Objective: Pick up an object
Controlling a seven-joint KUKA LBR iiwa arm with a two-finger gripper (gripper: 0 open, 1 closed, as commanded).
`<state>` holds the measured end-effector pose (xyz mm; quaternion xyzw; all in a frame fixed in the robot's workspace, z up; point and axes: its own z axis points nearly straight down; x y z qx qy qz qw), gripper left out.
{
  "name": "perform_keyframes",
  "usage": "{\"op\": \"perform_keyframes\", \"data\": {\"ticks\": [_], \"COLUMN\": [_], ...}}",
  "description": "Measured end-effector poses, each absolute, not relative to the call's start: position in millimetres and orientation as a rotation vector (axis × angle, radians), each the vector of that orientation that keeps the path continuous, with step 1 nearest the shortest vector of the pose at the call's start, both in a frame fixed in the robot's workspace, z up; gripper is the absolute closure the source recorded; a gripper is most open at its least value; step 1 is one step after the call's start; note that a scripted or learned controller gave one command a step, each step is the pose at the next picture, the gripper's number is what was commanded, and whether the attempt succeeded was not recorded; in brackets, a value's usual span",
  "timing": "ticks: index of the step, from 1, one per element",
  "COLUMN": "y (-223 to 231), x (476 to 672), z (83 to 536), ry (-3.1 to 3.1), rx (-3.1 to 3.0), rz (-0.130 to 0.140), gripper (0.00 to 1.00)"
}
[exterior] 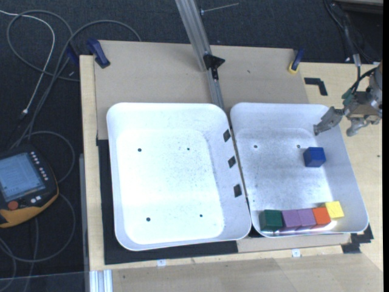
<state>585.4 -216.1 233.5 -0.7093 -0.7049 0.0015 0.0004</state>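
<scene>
A blue cube lies alone in the right bin, toward its far right part. Along that bin's front wall several cubes stand in a row: green, purple, orange and yellow. My gripper hangs over the bin's far right rim, up and to the right of the blue cube and apart from it. Its fingers are spread open with nothing between them.
The left bin lies beside the right one, with black clips along the seam. An aluminium pole slants up from the bench's back edge. A teach pendant and cables lie on the floor at left.
</scene>
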Motion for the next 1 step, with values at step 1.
{"op": "perform_keyframes", "data": {"ticks": [1], "y": [-192.6], "x": [583.3], "z": [120.6], "ry": [-2.233], "rx": [-2.234], "rz": [-0.012], "gripper": [0.0]}}
